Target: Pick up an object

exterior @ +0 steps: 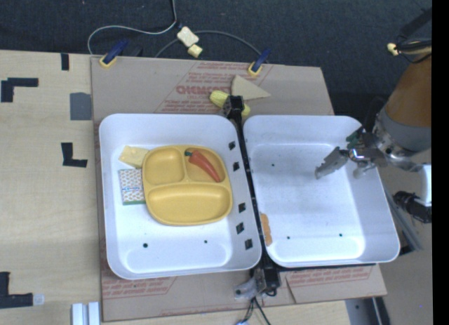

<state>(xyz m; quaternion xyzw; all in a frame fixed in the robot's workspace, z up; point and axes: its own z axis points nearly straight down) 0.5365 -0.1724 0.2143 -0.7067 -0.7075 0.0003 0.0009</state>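
My gripper (pixel 344 169) hangs over the right side of the right bin (pixel 309 246), open, with nothing between its fingers. One grey finger (pixel 328 165) points left over the bin floor. In the left bin (pixel 175 260) lies a yellow divided plate (pixel 184 201) with a red pepper (pixel 203 164) in its upper right compartment. A pale yellow wedge (pixel 132 155) and a small patterned card (pixel 130 184) lie beside the plate's left edge. All of these are far to the left of the gripper.
A thin orange item (pixel 265 227) lies against the right bin's left wall. Black clips (pixel 236 108) join the bins along the middle divider. Yellow scraps (pixel 219 97) and a tan wedge (pixel 250 88) lie on the cardboard behind the bins.
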